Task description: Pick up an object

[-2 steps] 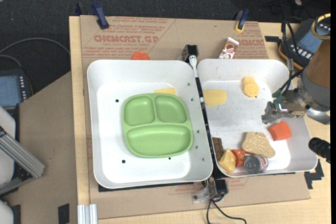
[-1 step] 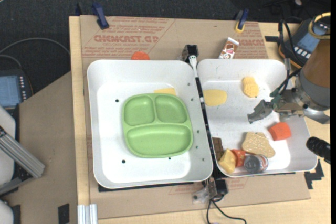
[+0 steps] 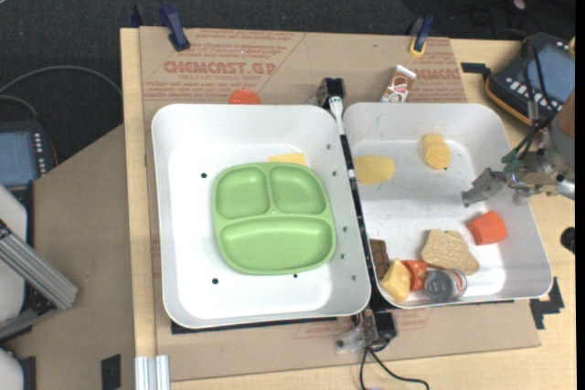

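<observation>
My gripper [image 3: 482, 189] hangs over the right side of the right bin [image 3: 402, 119], just above and to the left of an orange block [image 3: 487, 227]. Nothing shows in its grasp. A slice of toast [image 3: 448, 250] lies near the bin's front, with a yellow wedge [image 3: 396, 280], a red piece [image 3: 416, 273] and a grey round item [image 3: 441, 287] beside it. Farther back lie a flat yellow piece [image 3: 375, 168] and a yellow-orange lump [image 3: 437, 152].
The left bin [image 3: 174, 196] holds a green divided plate [image 3: 272, 217] with a pale yellow slice [image 3: 288, 160] behind it. A brown bar [image 3: 377, 253] leans at the right bin's left wall. A small carton [image 3: 398, 85], an orange disc [image 3: 243, 97] and blue clamps [image 3: 174, 27] sit behind the bins.
</observation>
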Tool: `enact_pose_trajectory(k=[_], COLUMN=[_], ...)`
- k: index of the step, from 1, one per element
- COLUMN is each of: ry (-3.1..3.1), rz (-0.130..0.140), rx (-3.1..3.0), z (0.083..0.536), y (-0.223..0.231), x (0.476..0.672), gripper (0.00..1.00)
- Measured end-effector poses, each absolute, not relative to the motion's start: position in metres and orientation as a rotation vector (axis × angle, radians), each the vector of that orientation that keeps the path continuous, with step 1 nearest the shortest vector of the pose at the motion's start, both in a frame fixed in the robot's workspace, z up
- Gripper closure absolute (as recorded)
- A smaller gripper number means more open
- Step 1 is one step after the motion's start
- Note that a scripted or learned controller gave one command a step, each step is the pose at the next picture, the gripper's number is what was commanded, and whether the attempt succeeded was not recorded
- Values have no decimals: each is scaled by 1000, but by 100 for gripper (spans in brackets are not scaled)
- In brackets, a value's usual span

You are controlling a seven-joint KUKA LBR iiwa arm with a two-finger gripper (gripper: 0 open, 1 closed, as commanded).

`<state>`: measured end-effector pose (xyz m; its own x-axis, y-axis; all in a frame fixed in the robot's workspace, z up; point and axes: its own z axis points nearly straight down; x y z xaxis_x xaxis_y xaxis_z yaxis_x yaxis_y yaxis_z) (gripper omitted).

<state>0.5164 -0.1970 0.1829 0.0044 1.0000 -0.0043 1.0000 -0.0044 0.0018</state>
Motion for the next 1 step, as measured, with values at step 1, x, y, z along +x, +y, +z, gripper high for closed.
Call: enact_pose_trajectory(k=[1], ry=[2225], rz=[5], rx=[2217], z=[96], y=[-218], x=[509], gripper=[0])
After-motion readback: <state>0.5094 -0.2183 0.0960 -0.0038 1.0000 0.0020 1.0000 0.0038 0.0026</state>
